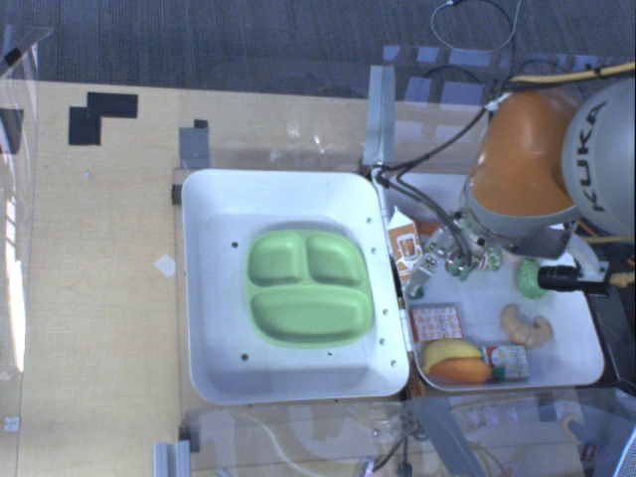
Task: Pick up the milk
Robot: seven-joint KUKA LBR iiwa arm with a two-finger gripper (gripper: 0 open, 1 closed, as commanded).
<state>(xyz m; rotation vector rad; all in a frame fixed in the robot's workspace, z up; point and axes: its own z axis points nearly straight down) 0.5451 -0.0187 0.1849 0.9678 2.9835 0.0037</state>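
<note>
Camera view | left bin [204, 266]: green tray [308, 288] | right bin [586, 351]: milk [402, 243] | gripper [437, 264]: state unclear

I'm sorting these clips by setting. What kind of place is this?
Probably a robotics lab pick-and-place station: a KUKA arm over two white bins, toy food such as a banana, a green divided plate, and loose cables on carpet.

tool [437, 263] over right bin [586, 351], milk [402, 244] beside
</note>
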